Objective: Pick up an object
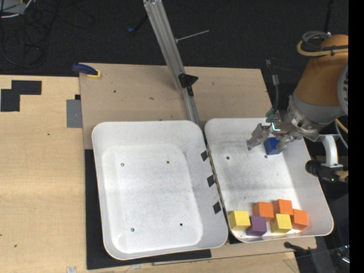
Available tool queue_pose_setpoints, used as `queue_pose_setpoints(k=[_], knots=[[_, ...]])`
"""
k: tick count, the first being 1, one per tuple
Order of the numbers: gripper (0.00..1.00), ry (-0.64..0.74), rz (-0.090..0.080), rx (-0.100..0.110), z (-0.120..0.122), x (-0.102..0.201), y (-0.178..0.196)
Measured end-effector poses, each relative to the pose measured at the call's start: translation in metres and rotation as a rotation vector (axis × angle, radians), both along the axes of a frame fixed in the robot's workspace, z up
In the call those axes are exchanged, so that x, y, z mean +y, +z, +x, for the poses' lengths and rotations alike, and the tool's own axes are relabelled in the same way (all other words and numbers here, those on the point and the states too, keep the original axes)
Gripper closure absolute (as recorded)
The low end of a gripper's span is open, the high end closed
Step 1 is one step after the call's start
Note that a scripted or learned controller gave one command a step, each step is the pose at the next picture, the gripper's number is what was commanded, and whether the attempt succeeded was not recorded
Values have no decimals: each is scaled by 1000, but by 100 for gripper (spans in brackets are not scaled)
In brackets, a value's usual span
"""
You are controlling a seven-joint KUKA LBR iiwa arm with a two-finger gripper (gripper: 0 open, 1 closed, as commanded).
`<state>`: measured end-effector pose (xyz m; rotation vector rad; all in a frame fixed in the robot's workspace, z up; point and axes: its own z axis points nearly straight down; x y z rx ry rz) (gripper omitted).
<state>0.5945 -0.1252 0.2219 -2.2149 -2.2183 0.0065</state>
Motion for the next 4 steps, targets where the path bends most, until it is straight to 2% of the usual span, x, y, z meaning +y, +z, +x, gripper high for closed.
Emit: queue_pose_setpoints(k=[1,2,3,4], knots=[[0,-2,-1,-5,1,-1,2],[0,-2,0,2,-7,-8,-56],[0,-6,0,1,-11,0,-103],[0,-6,-2,-6,-10,0,-130]])
